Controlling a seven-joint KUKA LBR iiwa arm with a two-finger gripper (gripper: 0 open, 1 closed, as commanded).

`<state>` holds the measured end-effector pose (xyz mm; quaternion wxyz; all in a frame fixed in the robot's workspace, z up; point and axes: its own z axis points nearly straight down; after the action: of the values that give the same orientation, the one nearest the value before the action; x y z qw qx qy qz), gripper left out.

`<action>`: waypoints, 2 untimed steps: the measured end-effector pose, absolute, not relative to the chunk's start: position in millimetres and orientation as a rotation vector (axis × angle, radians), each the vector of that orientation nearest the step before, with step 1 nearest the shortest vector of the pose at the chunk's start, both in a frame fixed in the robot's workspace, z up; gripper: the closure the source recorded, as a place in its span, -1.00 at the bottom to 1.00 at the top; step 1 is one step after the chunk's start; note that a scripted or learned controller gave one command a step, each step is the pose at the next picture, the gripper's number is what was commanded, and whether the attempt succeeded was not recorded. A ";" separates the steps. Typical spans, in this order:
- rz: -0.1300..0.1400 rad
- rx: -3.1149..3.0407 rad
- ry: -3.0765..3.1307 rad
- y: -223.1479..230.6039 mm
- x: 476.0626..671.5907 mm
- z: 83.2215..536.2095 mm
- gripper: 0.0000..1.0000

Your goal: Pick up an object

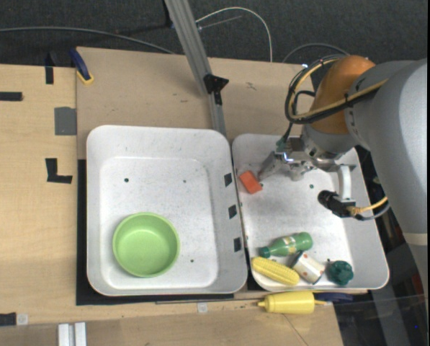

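Note:
A small orange block [251, 183] lies in the right bin [272, 211] near its left wall. My gripper [263, 169] reaches down and left from the wrist and its tip is right beside the block's upper right corner. Whether it touches the block is unclear. Along the right bin's front edge lie a green bottle [285, 246], a yellow corn cob [274, 271], a small white and red can [309, 267] and a dark green item [338, 271].
A green bowl [146, 244] sits at the front left of the left bin [157, 146]. A yellow bottle [289, 303] lies on the bench in front of the right bin. A grey pole [193, 38] slants over the bench behind the bins.

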<state>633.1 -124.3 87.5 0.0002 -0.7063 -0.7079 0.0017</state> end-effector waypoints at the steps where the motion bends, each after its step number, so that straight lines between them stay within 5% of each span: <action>1: 0.004 -2.217 -2.225 -123.4 633.3 98.1 1.00; 2: -0.003 -2.222 -2.225 -129.4 639.6 144.7 1.00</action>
<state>639.6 -129.4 144.7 -0.0015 -0.7066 -0.7076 -0.0008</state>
